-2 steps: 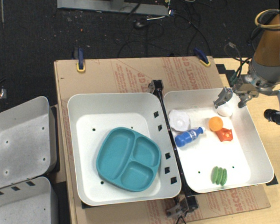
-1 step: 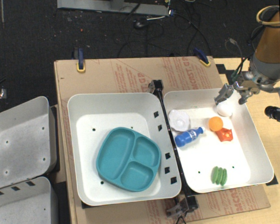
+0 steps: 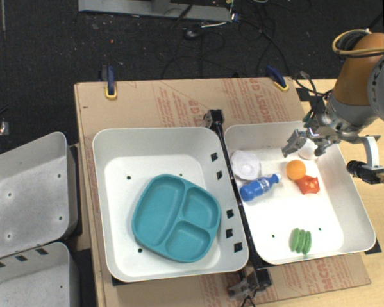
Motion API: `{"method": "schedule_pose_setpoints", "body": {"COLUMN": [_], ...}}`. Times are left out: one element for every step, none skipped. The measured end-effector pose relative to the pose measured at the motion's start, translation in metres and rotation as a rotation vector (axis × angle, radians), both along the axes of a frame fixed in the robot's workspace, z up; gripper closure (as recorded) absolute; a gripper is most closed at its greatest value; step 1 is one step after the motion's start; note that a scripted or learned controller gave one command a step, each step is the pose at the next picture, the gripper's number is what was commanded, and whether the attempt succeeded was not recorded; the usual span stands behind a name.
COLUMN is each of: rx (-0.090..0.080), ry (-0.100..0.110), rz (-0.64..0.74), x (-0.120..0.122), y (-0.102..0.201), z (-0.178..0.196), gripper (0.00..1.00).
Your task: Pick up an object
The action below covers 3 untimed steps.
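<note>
In the right bin [image 3: 348, 202] lie an orange ball [image 3: 296, 169], a red piece [image 3: 308, 184], a blue bottle [image 3: 258, 187], a white cup [image 3: 246, 164] and a green ridged item [image 3: 300, 240]. My gripper [image 3: 304, 145] hangs over the bin's far right part, just above the orange ball. Its fingers [image 3: 292, 144] are spread apart, with nothing between them.
The left bin [image 3: 115, 153] holds a teal divided tray [image 3: 176, 217]. Black clips line the divider between the bins [image 3: 229, 186]. White bin lids [image 3: 27, 190] lie off the bench to the left. Blue clamps [image 3: 110, 81] hold the cardboard at the back.
</note>
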<state>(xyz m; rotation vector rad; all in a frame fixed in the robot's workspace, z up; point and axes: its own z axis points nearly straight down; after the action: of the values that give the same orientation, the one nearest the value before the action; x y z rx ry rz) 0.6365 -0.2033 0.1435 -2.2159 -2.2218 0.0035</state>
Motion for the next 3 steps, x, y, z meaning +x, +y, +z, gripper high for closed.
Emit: {"method": "schedule_pose_setpoints", "body": {"rx": [-0.001, -0.003, -0.003], "ry": [-0.002, -0.007, -0.010], "rz": [0.001, 0.002, 0.000], "x": [0.000, 0.001, 0.004], "y": [0.001, 0.001, 0.000], "z": [-0.053, -0.039, 0.004], "gripper": [0.00, 1.00, 1.00]}}
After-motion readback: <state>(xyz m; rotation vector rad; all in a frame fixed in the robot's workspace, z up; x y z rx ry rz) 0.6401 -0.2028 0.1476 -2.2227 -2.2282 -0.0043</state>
